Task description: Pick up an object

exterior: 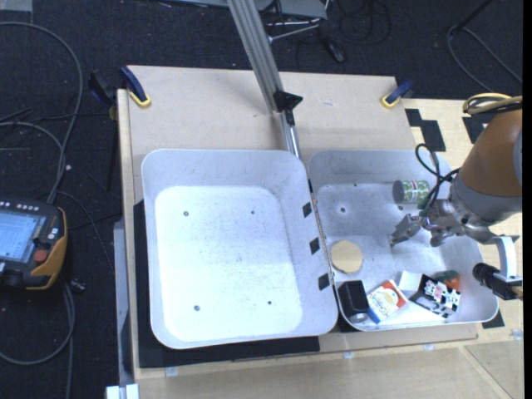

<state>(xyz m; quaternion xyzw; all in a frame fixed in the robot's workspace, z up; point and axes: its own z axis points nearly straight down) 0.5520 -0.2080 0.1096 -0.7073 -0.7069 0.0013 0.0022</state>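
1. The nearest candidate for picking is the small green-and-white can (411,191), lying on its side in the right-hand white bin (366,181), toward the far edge of the table (249,110) and near its right side.
2. The pincer (416,229) hangs low over the bin floor just on the near side of that can, its two fingers spread apart with nothing between them.
3. To grip the can well, I judge the fingers should straddle its round body across the short width, not along its length, or it may roll away.
4. Other choices lie closer to the table's near edge: a round tan disc (347,257) by the bin's left wall, a black rectangular block (354,298), a red-and-white flat packet (386,298) and a black printed card-like box (438,294) in the near right corner.
5. These near-edge things sit crowded; a descent there risks clipping a neighbour.
6. The grey arm with its orange band (490,160) leans in from the table's right side; the left-hand white bin (224,239) is not involved.
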